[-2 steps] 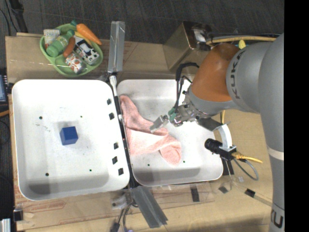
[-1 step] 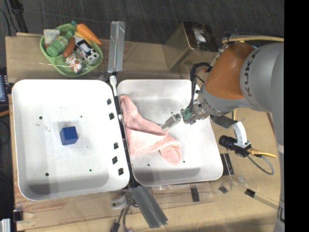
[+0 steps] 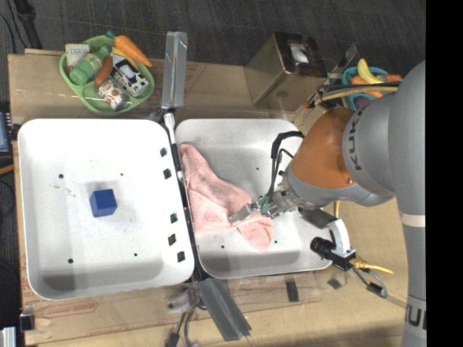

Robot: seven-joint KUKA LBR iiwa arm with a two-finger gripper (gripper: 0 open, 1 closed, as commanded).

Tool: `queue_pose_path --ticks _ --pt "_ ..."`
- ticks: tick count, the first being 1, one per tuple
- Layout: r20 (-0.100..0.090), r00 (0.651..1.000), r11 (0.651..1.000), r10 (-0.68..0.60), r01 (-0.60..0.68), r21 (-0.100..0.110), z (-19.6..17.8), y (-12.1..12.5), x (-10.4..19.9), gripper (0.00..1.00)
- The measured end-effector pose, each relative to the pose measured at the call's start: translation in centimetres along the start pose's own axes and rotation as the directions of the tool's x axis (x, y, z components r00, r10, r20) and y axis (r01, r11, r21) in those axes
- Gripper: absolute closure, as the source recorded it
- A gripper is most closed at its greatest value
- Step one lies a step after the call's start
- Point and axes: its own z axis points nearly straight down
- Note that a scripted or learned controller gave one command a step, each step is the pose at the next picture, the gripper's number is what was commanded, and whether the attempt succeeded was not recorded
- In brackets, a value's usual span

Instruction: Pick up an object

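Note:
A pink cloth (image 3: 213,197) lies crumpled along the left side of the right bin (image 3: 239,132), reaching toward the bin's middle. My gripper (image 3: 249,211) is low over the cloth's lower right end, its fingertips pressed into the fabric. A fold of pink cloth sits between the fingertips, and the fingers look shut on it. A blue cube (image 3: 103,202) rests alone in the left bin (image 3: 43,139), far from the gripper. The arm's grey body and orange band (image 3: 325,154) cover the right bin's right side.
A green bowl (image 3: 79,96) of toy food stands beyond the left bin. A brown box (image 3: 278,67) and colourful toys (image 3: 365,74) sit beyond the right bin. A metal divider (image 3: 173,71) stands between the bins. Cables (image 3: 362,270) lie at the front right.

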Motion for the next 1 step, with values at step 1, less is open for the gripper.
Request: queue_pose_path --ticks 1 --pt "0.000 0.965 0.965 -0.263 0.263 0.000 0.74 -1.05 2.03 0.00"
